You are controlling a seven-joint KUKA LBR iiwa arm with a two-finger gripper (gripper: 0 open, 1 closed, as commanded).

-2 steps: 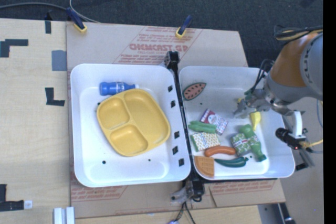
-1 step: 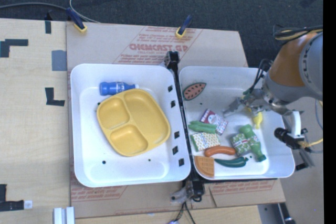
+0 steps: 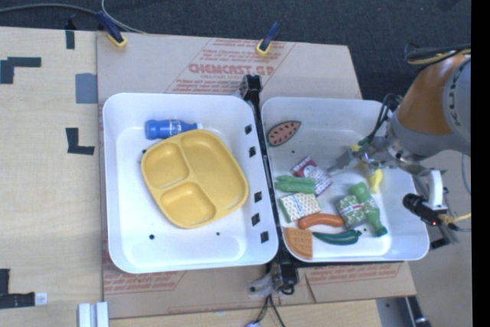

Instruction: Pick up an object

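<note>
Reaching in from the right, the grey arm with its orange band (image 3: 429, 99) carries the two-finger gripper (image 3: 360, 157) low over the right-hand shallow white bin (image 3: 329, 112). Whether it is wide or narrow cannot be told, and nothing is seen gripped. Nearest lies a small yellow piece (image 3: 374, 179), just beside the gripper on its near side. Further left and nearer the bin's front are a green pod-shaped toy (image 3: 295, 184) and an orange sausage-shaped toy (image 3: 320, 221), both lying roughly left-to-right. The left-hand white bin (image 3: 122, 188) holds a yellow divided tray (image 3: 195, 176) and a blue bottle (image 3: 172, 128), well apart from the gripper.
</note>
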